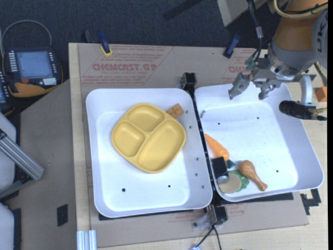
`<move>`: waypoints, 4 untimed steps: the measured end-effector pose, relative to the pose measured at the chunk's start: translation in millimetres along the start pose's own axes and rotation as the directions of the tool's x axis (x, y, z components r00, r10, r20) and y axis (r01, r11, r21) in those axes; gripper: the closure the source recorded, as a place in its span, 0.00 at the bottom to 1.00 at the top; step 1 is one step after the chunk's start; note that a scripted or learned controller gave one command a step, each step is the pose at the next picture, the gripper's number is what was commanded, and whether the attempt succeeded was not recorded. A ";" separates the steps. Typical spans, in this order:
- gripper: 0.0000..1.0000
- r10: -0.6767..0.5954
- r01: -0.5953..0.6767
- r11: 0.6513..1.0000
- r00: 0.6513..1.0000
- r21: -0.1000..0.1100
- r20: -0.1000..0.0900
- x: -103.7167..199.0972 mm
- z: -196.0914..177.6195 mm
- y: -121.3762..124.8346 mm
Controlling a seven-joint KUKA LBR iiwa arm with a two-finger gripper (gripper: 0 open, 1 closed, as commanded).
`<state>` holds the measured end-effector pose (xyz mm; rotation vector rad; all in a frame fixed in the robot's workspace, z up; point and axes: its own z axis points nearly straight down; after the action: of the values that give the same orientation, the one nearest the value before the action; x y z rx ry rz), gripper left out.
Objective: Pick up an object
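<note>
- Surface (78, 139) of brown board carries two shallow white bins side by side, with a teach pendant (32, 66) lying off its far-left edge.
- Left bin (104, 191) holds a yellow divided plate (149, 137) with three compartments, set toward the middle and far side; a small brown block (175, 110) touches the plate's far-right rim.
- Bare white floor runs along the left bin's near side and left wall.
- Right bin (291, 155) has its objects crowded in the near-left corner, close to the wall shared with the left bin.
- Orange carrot-shaped piece (216, 146) lies along that wall, pointing toward the near side.
- Black block (219, 167) sits just beyond the carrot's lower end, with a round greenish disc (232, 184) beside it.
- Tan drumstick-shaped toy (252, 174) lies tilted, its fat end near the disc and its thin end pointing to the bin's near edge.
- The middle, far and right parts of the right bin's floor are bare.
- Claw (253, 87) hangs over the right bin's far rim, well apart from the objects, its two fingers spread wide and holding nothing.
</note>
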<state>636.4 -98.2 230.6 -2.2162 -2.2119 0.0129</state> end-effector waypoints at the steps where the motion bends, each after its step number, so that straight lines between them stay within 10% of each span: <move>1: 0.00 -0.002 0.002 1.000 1.000 -0.012 0.001 0.2 -6.9 2.3; 4: 0.00 -0.002 0.002 1.000 1.000 -0.015 0.004 -11.1 143.7 12.7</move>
<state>647.1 -109.1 86.7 -2.2233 -2.2241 0.0008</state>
